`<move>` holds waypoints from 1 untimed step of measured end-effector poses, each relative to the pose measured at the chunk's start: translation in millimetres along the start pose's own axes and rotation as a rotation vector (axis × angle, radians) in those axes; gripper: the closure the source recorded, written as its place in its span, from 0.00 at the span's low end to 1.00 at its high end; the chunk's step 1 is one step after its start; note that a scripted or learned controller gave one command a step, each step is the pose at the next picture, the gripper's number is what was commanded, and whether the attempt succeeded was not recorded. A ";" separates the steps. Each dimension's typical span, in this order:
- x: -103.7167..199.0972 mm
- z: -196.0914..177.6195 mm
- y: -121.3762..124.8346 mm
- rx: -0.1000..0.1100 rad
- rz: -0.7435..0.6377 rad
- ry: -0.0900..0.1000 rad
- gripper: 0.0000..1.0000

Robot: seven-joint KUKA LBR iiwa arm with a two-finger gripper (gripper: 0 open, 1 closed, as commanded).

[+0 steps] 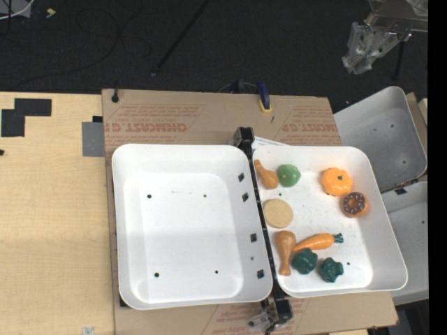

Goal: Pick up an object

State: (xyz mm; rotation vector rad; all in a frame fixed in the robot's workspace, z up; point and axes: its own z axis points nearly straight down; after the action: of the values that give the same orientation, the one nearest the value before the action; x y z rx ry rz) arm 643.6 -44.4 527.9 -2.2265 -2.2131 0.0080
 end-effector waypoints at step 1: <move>44.6 -9.6 -80.3 0.001 -0.009 0.003 1.00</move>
State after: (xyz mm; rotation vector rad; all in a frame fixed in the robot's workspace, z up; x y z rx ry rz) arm 563.5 0.6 537.8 -2.2140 -2.2213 0.0054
